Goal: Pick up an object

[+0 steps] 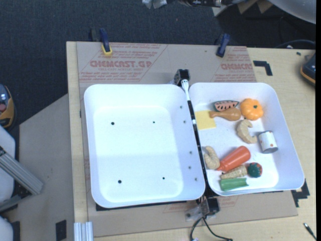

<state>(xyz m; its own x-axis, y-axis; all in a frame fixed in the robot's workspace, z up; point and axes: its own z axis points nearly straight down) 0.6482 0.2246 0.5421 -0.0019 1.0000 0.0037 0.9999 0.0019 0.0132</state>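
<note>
Nearest the camera, along the front edge of the right-hand shallow white plastic bin (290, 149), lie a green block-shaped toy (233, 184), a dark green and red round toy (255, 170) and an orange plastic carrot (234, 157); they look light, stiff and smooth, so I would close across the carrot's narrow middle. Farther back, the small silver metal cylinder (268, 141) may roll, and the round orange plastic pumpkin (251, 109) may slip. I cannot tell the pincer's state.
</note>
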